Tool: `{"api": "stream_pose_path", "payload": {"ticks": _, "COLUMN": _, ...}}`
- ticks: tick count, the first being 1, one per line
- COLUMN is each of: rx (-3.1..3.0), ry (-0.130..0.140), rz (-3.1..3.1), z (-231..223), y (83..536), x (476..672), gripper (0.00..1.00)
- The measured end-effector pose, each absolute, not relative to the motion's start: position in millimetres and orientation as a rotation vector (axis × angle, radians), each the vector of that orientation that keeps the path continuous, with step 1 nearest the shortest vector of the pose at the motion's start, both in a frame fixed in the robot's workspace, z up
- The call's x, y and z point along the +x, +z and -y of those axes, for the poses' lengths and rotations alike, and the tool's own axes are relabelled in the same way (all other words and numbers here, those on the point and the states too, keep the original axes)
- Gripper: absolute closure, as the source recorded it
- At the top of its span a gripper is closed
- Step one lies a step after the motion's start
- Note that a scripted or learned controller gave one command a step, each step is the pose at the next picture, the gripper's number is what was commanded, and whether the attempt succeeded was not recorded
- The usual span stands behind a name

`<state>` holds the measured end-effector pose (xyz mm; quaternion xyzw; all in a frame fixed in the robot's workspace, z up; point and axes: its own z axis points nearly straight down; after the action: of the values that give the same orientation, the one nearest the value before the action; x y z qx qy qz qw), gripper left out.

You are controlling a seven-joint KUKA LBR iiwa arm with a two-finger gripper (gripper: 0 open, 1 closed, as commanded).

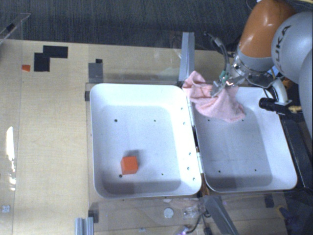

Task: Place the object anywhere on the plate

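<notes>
Left bin [102,131]: orange block [129,165] near its front, well apart from everything else. Right bin [254,175]: pink cloth [215,102] bunched at the back left corner, draped over the rim between bins. Gripper [222,82] sits at the cloth's top right edge, jaws look pinched on a fold of cloth. Cloth hangs below-left of the jaws, long axis diagonal. No plate visible.
</notes>
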<state>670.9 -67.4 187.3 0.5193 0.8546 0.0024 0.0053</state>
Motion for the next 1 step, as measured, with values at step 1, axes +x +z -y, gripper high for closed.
{"api": "stream_pose_path", "payload": {"ticks": 1, "rx": 1.617, "ry": 0.009, "rz": -2.681, "z": 65.7, "y": 227.2, "x": 673.5, "gripper": 1.00}}
